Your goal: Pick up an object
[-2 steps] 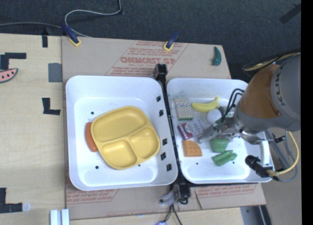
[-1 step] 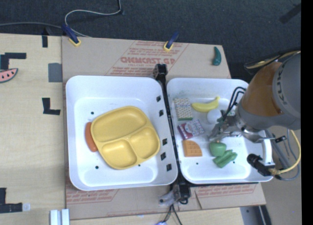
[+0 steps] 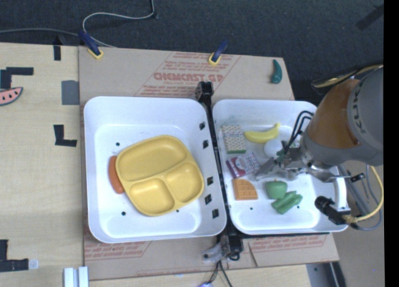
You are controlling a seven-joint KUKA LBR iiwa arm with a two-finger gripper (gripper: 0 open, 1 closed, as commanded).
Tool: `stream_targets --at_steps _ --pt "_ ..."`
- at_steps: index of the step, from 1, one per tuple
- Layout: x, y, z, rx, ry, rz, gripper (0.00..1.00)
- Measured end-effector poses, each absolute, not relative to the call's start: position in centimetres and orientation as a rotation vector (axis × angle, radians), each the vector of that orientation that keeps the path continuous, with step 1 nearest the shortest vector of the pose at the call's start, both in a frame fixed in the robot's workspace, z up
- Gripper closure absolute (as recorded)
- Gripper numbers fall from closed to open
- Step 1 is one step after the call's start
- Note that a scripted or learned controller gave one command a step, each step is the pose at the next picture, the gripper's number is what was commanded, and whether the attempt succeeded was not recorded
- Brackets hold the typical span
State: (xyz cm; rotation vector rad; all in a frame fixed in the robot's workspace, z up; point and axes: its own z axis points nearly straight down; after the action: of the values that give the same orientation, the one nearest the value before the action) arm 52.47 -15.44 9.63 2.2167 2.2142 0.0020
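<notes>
Reaching into the right bin [image 3: 312,217] from its far-right side, with the hand [image 3: 269,166] low over the cluster of small things near the bin's middle. Cannot tell whether the hand is spread or pressed together: the tip blurs into the clutter beneath, and nothing visibly sits pinched in it.

Taking the banana [image 3: 262,134] as landmark: a pale round thing [image 3: 273,149] just below and right of it; a patterned packet [image 3: 234,137] just to its left; a purplish wrapper [image 3: 240,166] below and left; an orange waffle-like piece [image 3: 244,189] further below; two green vegetables [image 3: 283,196] lowest, toward the bin's near wall. Hand tip lying between the wrapper and the green pieces, below the banana.

Picking one target and committing, probably the wrapper or the upper green piece, being nearest the tip. Centring over that single thing rather than straddling two neighbours. Descending straight, closing only once the target lies squarely inside the grip. Favouring the green pieces for firmness; expecting a flat wrapper to slip or stay on the floor. Lifting slowly and watching for a neighbour dragged along. Keeping clear of the divider beside the left bin [image 3: 100,155], which carries the yellow tray [image 3: 159,173].
</notes>
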Motion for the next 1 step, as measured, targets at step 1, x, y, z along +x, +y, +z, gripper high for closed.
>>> stream_targets --at_steps 1 --pt "50.9 -12.49 8.65 2.217 2.216 0.003 0.0"
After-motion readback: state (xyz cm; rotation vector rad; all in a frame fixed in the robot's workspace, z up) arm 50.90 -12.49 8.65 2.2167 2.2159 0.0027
